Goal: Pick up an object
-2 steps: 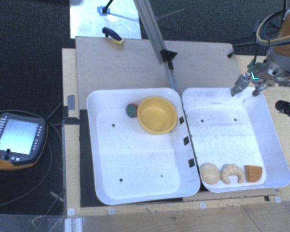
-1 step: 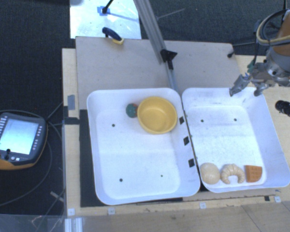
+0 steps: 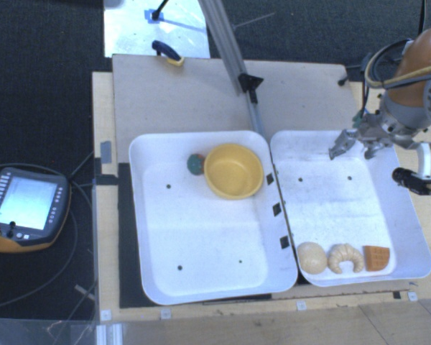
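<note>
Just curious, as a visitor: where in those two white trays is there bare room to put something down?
Left bin: bare floor below the yellow bowl and small green object. Right bin: bare middle between the pincer and the crowded front row: bread roll, croissant, orange wedge.

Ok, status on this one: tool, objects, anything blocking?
Tool open, holding nothing, over right bin's far edge. Three food pieces at near edge. Nothing in the way.

Robotics lab, white bins on a bench, teach pendant on dark carpet — cables, camera pole
</note>
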Motion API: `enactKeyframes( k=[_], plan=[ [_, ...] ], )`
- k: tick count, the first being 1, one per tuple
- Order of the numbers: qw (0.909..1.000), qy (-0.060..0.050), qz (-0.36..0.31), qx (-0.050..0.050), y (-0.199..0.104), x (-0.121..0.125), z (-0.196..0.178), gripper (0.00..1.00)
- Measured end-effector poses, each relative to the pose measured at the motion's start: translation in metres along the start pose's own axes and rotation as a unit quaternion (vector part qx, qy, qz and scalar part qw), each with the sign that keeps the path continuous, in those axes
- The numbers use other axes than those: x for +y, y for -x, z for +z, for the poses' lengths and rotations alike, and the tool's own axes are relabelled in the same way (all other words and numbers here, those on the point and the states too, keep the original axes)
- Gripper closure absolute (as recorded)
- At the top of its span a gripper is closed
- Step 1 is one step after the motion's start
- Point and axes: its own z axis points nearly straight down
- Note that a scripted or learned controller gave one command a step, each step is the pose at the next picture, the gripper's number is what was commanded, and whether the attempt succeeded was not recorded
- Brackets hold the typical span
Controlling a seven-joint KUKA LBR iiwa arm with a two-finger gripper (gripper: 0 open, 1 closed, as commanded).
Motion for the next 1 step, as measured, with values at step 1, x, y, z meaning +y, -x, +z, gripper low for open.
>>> enactKeyframes(
  k=[1],
  plan=[
    [1.0000, 0.000, 0.000, 0.000, -0.0004, -0.0006, 0.0518, 0.00]
  ],
)
